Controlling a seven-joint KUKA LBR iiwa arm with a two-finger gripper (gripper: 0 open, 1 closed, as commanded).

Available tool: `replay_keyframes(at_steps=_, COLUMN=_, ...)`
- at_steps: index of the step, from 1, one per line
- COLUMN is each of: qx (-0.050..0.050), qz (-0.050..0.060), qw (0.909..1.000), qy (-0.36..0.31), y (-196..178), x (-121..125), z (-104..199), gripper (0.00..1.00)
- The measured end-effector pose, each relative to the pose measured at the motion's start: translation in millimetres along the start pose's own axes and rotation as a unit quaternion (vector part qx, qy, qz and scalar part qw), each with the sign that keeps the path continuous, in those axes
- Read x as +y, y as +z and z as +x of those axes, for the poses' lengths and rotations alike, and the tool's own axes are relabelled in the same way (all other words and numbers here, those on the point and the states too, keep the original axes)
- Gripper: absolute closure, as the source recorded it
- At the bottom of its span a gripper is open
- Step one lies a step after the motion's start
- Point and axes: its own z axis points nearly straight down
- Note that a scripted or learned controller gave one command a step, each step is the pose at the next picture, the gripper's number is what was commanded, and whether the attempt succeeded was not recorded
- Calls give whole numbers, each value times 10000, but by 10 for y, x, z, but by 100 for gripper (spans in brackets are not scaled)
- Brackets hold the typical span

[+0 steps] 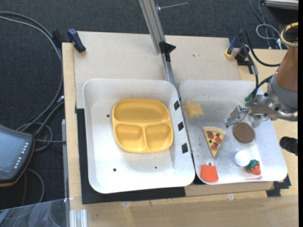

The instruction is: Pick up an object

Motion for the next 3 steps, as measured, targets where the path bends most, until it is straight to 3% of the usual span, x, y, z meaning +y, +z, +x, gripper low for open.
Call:
replay_keyframes(at_steps=1, qx=-2, qz=-5, qw=10000, qy=2, y=1, x=1, z=-1, gripper=0)
replay_keyframes(at_steps=3, qx=5, qz=29, qw=10000, qy=1, y=1071, x=21, z=162, gripper=0)
